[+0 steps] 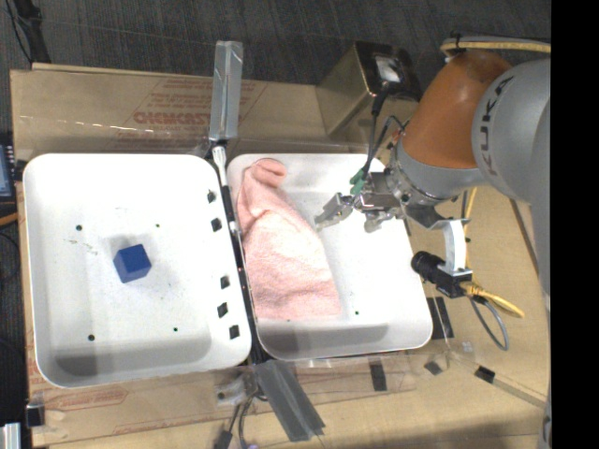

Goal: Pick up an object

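A pink towel (281,246) lies crumpled along the left side of the right bin (393,297), reaching from the far wall almost to the near one. A small blue cube (133,262) rests in the left bin (56,213), left of its middle. My gripper (331,211) hangs over the right bin's middle, tilted toward the left, just beside the towel's right edge and apart from it. Nothing shows in its grasp. The grey arm with its orange band (459,120) comes in from the right.
A metal divider with black clips (225,251) runs between the two bins. A cardboard sheet (140,101) lies behind the bins, and a metal bar (226,92) stands upright at the far end of the divider.
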{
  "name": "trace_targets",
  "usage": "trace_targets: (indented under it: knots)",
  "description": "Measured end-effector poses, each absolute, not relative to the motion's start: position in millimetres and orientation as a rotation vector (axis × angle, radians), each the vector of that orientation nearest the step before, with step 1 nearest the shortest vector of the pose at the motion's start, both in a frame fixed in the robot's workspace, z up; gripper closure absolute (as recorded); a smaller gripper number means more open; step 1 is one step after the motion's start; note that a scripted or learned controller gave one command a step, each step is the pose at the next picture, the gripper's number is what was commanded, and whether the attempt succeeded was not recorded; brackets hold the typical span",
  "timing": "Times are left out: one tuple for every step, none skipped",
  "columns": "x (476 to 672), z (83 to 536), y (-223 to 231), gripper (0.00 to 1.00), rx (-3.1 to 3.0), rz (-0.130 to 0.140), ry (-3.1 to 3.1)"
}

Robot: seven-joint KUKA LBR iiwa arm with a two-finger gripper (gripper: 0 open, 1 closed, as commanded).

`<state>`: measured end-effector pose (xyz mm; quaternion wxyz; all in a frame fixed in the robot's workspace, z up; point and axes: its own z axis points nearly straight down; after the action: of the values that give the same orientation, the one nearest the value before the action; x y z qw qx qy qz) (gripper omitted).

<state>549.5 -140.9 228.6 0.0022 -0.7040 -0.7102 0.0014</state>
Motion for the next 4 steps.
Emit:
trace_targets:
  knots:
    - [532.7,98,-97,0.0,-2.207,0.005,-2.229]
    - [623.6,92,-114,0.0,-2.262,0.002,-2.177]
    - [634.3,93,-177,0.0,-2.22,0.001,-2.222]
    - [658.6,94,-207,0.0,-2.014,0.0,-2.411]
